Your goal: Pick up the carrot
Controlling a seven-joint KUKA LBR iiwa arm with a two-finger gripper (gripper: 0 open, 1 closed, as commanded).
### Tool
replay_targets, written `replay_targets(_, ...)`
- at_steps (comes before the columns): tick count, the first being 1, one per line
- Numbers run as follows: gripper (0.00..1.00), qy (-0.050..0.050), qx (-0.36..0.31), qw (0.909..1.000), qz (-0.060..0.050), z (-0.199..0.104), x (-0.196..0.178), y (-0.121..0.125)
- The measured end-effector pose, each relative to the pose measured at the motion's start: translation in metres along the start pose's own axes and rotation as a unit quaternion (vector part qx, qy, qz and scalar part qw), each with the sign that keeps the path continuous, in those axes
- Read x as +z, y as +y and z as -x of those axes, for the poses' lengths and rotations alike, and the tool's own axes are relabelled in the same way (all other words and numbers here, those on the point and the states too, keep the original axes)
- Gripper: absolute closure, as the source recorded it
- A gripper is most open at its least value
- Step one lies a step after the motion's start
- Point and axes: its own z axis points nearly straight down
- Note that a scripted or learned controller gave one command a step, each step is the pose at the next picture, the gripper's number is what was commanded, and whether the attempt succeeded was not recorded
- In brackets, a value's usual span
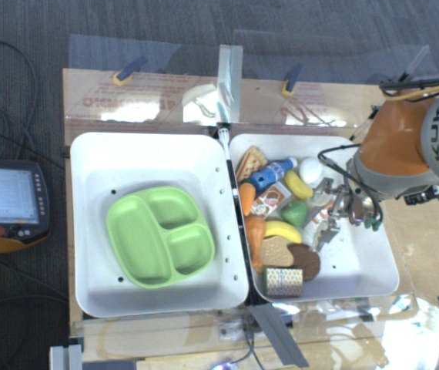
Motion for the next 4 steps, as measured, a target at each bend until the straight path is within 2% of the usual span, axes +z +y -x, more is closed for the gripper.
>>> replay_targets(1,0.0,-0.011,0.073,0.9973,0.0,0.046,0.023,0.055)
replay_targets(2,0.0,0.001,0.182,0.9833,-0.009,0.061,0.024,0.076)
replay_targets(3,0.0,-0.006,0.373,0.928,0.0,0.081,-0.024,0.078)
replay_targets(4,0.0,-0.006,0.439,0.8982,0.001,0.076,-0.071,0.16)
